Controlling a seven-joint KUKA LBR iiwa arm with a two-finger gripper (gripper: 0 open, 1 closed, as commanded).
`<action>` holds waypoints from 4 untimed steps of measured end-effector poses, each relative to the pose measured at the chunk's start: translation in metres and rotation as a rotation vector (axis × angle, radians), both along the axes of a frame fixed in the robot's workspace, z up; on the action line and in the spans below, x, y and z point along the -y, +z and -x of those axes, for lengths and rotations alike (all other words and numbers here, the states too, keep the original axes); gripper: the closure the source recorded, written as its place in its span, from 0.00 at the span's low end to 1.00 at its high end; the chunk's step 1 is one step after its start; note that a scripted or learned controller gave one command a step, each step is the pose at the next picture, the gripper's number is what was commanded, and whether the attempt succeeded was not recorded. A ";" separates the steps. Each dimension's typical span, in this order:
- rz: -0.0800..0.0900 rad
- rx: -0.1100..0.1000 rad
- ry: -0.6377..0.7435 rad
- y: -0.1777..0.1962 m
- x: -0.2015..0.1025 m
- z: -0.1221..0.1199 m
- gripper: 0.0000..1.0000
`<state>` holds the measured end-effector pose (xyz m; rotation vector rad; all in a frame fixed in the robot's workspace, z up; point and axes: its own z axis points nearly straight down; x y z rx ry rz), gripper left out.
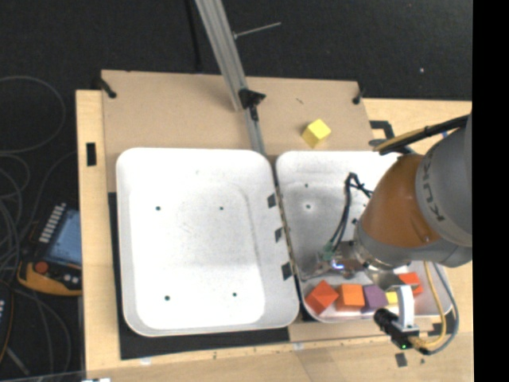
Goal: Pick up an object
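A: Where are the objects to be picked found?

B: A row of small blocks is seen along the near edge of the right bin (314, 173). An orange-red block (322, 296) is placed at the near-left corner of that bin. Just beside it, toward the right edge, an orange block (351, 295) is set, then a purple block (374, 297), then a sliver of yellow block (391, 298). Another orange block (409, 279) is partly seen farther toward the right edge, half hidden behind the arm.

A: And how are they placed relative to the gripper?

B: The gripper (338, 263) is found just above the row, toward the bin's middle, over the orange-red and orange blocks and near them. Whether any block is touched cannot be told.

A: Is anything held by it?

B: That cannot be told. The gripper is covered by the orange band (398, 205) and the grey wrist (449, 189) of the arm, and its state is not shown.

A: What else is carried by the bench?

B: A left bin (199, 237) is set against the right one, their inner edges touching. A yellow cube (316, 132) is left on the bare bench (159, 110) beyond the far edge of the right bin, well apart from the row of blocks. A grey metal bar (223, 38) is run from the far side down to the gap between the bins.
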<state>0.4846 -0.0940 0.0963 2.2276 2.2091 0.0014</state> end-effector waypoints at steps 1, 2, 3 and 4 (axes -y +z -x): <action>0.000 0.003 0.011 0.001 0.022 -0.060 0.00; 0.000 -0.002 0.007 0.002 0.031 -0.030 0.00; -0.003 0.001 0.014 0.001 -0.005 -0.075 0.00; -0.003 0.005 0.015 0.105 -0.059 -0.068 0.00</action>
